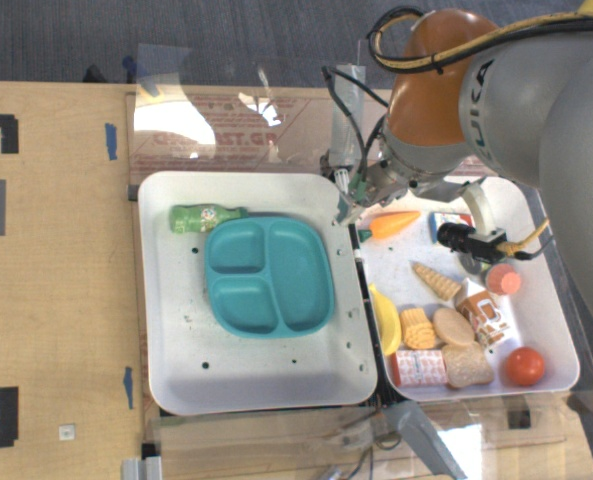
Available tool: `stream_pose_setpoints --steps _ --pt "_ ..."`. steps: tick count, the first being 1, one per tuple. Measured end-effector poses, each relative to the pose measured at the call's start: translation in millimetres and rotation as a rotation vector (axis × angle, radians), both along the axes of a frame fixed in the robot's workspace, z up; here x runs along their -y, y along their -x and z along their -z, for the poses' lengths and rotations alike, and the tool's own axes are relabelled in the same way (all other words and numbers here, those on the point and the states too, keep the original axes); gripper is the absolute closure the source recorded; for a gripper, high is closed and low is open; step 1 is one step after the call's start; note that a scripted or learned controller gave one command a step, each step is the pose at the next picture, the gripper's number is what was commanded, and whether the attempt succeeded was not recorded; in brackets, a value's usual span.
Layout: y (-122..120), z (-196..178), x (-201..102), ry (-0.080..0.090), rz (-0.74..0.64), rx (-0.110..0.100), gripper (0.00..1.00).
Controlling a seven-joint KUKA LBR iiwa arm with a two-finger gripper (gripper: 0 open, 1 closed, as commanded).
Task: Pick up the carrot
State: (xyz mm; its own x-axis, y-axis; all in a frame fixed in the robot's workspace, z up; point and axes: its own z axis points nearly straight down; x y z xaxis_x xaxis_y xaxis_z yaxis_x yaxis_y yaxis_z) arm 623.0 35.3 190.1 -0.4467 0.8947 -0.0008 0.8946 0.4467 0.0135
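Camera view, arm: the grey arm with the orange band reached in from the right and hung over the upper left corner of the right shallow white bin (pixel 561 363).
Camera view, tool: the two-finger gripper (pixel 351 200) sat under the wrist, close to the rim shared by the two bins; whether it was spread or pressed together could not be told, because the wrist covered it.
Camera view, task thing: the small orange tapered plastic carrot (pixel 396 224) lay flat near the top of the right bin, just beside the gripper and to its right, blunt end toward the bin divider.
Camera view, contact: nothing was visible in the tool's grasp, and the carrot looked free on the bin floor.
Camera view, neighbours: a yellow banana (pixel 385 320) and a ribbed waffle cone (pixel 438 281) lay below the carrot, apart from it.
Camera view, other bin: a teal three-compartment plastic tray (pixel 269 273) and a green bottle (pixel 202 217) lay in the left bin (pixel 166 368).
Handling, judged: the carrot was probably light, stiff and smooth, so prone to slip along its taper.
Grip point, judged: across the thick middle, short axis.
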Motion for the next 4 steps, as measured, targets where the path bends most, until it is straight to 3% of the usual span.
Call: stream_pose_setpoints --steps 1,2,3,4 --pt "95 5 91 0.008 -0.219 -0.012 1.00" --pt "81 94 137 0.008 -0.168 -0.004 1.00" --pt "45 -43 183 0.012 -0.094 0.005 1.00" --pt "73 6 123 0.003 0.147 -0.016 1.00"
